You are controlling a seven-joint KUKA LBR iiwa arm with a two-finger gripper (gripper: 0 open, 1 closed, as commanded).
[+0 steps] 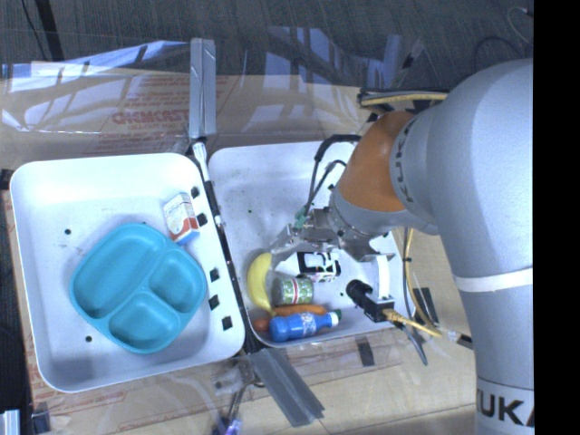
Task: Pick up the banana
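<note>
In the camera view, the banana (260, 280) lies in the right bin (237, 184) near its front left corner, just beside a small green can (295, 290) and above a blue bottle (302, 324). The tool (313, 247) hangs over these things; the bulky grey arm (453, 170) hides much of the bin, and whether the tool is apart or together cannot be told.
</note>
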